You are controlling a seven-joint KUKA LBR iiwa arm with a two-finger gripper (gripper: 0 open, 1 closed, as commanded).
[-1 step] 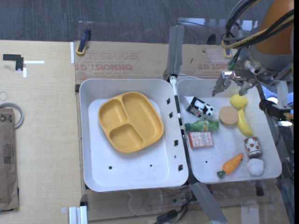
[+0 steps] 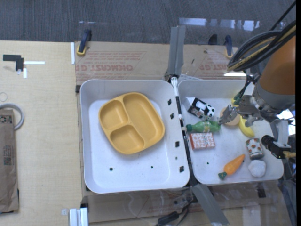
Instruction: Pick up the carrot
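Hand (image 2: pixel 231 114) hovers low in the right bin (image 2: pixel 207 171), above the carrot; I cannot tell its state. Left of the carrot, the other bin (image 2: pixel 94 173) holds a yellow plate (image 2: pixel 131 122) (three compartments). Carrot (image 2: pixel 232 166) lies near the right bin's front edge.

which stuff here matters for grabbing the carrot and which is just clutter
For the job:
carrot, near edge of the right bin
gripper, well short of the carrot

Lying about:
yellow divided plate in the left bin
green bottle
red box
banana
white ball
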